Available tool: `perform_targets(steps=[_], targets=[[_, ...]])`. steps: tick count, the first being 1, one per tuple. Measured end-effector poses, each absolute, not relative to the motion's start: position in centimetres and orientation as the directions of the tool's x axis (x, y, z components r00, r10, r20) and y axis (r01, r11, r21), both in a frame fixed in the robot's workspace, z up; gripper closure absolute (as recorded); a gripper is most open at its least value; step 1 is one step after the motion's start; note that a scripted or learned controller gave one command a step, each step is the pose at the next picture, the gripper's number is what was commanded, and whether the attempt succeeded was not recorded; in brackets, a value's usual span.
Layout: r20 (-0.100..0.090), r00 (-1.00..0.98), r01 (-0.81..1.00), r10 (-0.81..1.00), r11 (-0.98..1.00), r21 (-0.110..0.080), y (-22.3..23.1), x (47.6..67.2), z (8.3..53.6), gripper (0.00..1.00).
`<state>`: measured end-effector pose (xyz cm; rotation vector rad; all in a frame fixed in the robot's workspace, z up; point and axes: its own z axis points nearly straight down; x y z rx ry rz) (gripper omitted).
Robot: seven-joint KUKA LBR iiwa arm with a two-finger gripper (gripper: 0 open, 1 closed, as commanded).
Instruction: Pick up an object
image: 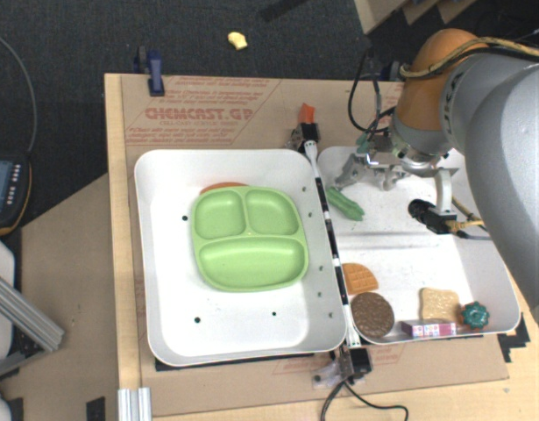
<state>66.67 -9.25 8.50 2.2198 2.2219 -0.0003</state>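
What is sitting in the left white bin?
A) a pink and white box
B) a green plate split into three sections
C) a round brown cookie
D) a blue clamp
B: the green divided plate lies in the left bin, while the round brown cookie sits in the right bin.

Green pod-shaped object (345,203) lying flat, right bin's (400,235) upper-left area, beside divider.

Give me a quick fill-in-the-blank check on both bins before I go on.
1. The green divided plate lies in the ___ bin.
2. The plate has ___ compartments.
3. The round brown cookie lies in the ___ bin.
4. The gripper is above the ___ bin.

Missing words: left; three; right; right
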Motion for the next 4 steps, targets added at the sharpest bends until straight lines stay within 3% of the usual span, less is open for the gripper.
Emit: perform_targets(steps=[2, 3, 4], targets=[[-0.001, -0.001, 1.000, 1.000, 0.001, -0.001, -9.4, 66.7, 8.5, 0.00], [0.000, 0.001, 1.000, 1.000, -0.001, -0.002, -9.2, 65.4, 8.5, 0.00], [0.001, 0.003, 1.000, 1.000, -0.003, -0.006, -9.3, 58.3, 8.4, 0.00]])
